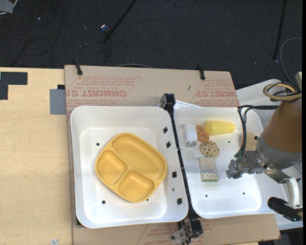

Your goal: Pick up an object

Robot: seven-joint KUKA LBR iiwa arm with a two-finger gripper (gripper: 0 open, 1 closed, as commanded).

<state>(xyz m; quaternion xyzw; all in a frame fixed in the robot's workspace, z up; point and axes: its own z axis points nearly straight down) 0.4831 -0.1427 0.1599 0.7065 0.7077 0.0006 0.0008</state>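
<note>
Camera view: gripper (pixel 233 170) low in right bin (pixel 250 200), beside patterned block (pixel 208 169), finger state indeterminable; positioned for approach

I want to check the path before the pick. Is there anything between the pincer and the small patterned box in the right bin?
Nothing visible stands between them. The pincer is low over the right bin floor, just right of the patterned box, with bare white floor in the gap. The cookie lies above the box, off that line.
</note>
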